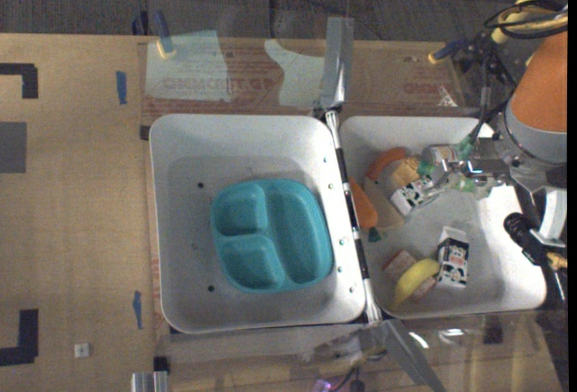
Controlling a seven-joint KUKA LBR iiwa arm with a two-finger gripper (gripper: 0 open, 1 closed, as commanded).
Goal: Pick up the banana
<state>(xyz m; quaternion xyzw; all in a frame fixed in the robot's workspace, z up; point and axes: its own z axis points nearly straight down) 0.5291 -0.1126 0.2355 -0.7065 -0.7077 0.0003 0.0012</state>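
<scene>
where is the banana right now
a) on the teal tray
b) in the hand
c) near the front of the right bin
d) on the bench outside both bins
c: the banana lies near the right bin's front wall, beside a small carton.

Grey arm [541, 102] reaching in from right, fingers [431, 172] low, pointing left.

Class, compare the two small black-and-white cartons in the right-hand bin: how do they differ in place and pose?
The upper carton lies tilted near the bin's middle, right by the end effector; the lower carton sits nearer the front edge, apart from the arm. The lower carton touches the banana; the upper carton lies beside orange items instead. Both are small, white with black print, in the right bin.
</scene>
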